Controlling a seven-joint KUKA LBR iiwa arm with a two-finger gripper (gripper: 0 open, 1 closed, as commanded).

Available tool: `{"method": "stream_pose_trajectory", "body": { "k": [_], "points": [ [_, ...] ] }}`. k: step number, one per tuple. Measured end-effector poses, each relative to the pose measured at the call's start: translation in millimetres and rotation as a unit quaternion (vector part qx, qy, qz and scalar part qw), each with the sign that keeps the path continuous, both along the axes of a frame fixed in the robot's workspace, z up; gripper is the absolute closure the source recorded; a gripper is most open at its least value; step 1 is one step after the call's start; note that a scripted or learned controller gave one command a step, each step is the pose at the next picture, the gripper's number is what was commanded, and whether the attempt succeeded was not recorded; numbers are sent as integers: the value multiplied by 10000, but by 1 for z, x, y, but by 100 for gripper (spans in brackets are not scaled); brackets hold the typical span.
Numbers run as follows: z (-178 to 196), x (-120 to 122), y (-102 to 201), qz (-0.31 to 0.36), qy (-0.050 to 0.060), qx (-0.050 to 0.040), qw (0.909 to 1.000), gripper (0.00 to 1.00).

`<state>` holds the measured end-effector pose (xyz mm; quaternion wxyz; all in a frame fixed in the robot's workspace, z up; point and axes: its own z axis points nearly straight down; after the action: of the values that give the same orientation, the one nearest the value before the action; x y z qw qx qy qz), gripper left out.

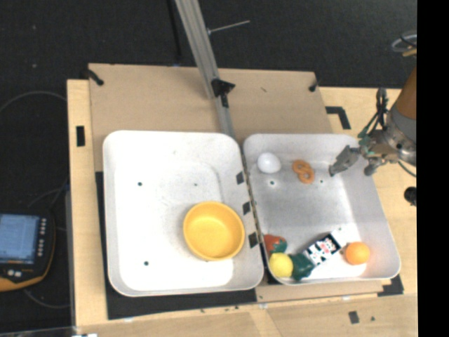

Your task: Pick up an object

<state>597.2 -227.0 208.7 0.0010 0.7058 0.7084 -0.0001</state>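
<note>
My gripper (345,161): hovering over the right bin (365,188), fingers apart, holding nothing.
Pretzel (304,171): lying just left of my fingers, nearest target.

A small brown pretzel (304,171) lies flat in the right bin's upper part, beside a white ball (268,163).
</note>
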Motion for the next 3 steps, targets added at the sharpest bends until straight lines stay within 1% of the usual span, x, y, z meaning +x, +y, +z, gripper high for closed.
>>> {"method": "stream_pose_trajectory", "body": {
  "k": [1, 2, 3],
  "points": [
    [0, 0, 0, 4, 1, -4, 10000, 0],
    [-56, -3, 8, 1, 19, 5, 10000, 0],
    [-109, -4, 7, -14, 24, 1, 10000, 0]
  ]
}}
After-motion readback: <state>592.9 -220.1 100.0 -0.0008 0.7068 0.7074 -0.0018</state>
